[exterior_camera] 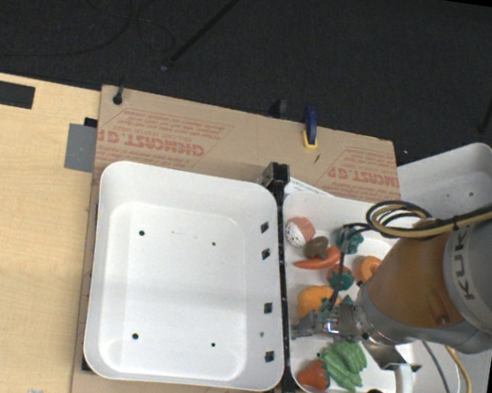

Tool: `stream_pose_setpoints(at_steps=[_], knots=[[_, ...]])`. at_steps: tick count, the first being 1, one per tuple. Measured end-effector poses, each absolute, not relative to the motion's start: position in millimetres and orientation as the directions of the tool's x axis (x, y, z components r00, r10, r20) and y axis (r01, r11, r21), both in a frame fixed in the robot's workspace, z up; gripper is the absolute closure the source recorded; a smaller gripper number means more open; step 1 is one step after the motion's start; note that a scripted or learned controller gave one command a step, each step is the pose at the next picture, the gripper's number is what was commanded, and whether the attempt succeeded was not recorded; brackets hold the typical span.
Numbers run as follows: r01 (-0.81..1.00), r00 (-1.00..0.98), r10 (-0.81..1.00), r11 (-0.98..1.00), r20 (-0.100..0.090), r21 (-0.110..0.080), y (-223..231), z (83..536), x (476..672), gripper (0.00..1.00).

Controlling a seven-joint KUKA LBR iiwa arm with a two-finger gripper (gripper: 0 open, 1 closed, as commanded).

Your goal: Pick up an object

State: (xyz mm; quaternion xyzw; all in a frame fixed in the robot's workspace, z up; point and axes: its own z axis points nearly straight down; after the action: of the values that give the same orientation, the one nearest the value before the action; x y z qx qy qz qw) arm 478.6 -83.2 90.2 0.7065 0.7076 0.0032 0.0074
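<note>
The right bin (304, 211) holds several small toy foods. A white and pink ball (296, 233) lies beside a brown lump (316, 246) and a red chili (317, 263). An orange fruit (313, 297) lies mid-bin, and another orange piece (366, 268) shows by the arm. Green leafy pieces (344, 364) and a red strawberry (315, 375) rest near the front edge. My gripper (322, 323) hangs low in this bin, just below the orange fruit and above the green pieces. The arm's orange band (412, 287) covers the bin's right half.
The left bin (179, 278) is a bare white tray. A black divider with clips (273, 269) runs between the two bins. Both stand on cardboard (209, 139). A teal stem-like toy (341, 276) stands by the orange fruit. Cables (400, 215) loop over the arm.
</note>
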Motion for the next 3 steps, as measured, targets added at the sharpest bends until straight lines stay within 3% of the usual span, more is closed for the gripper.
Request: stream_pose_setpoints(at_steps=[1, 2, 3], knots=[[1.0, -0.001, 1.0, 0.001, -0.002, 0.005, -108, 88, 572.4, 0.0], [1.0, -0.004, 1.0, 0.004, 0.001, 0.001, -86, 88, 624.3, 0.0], [1.0, 0.002, 1.0, -0.002, 0.002, -0.009, -95, 87, 558.4, 0.0]])
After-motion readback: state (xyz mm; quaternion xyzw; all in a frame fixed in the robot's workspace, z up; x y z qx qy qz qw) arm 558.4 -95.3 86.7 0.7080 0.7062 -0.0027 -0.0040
